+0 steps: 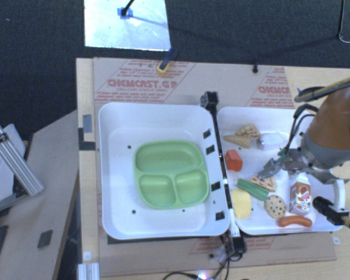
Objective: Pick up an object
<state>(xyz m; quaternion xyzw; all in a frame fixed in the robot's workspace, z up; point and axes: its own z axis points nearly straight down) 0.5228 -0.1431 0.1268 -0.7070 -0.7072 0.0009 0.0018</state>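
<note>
The right bin (pixel 280 114) holds several toy foods. A tan sandwich wedge (pixel 243 136) lies at its back and a red block (pixel 234 160) near its left wall. A pizza slice (pixel 265 184) rests partly on a green stick (pixel 251 189). Along the front lie a yellow cheese piece (pixel 241 203), a cookie (pixel 275 205), a milk carton (pixel 301 195) and a sausage (pixel 294 221). My gripper (pixel 273 167) hangs low in this bin, just above and behind the pizza slice, with the orange-banded arm (pixel 337 121) behind it to the right.
The left bin (pixel 116 156) holds a green divided plate (pixel 168 174). A black divider with clips (pixel 217 156) runs between the bins. Cardboard (pixel 140 83) lies under both bins, and a shiny metal sheet (pixel 126 16) sits beyond it.
</note>
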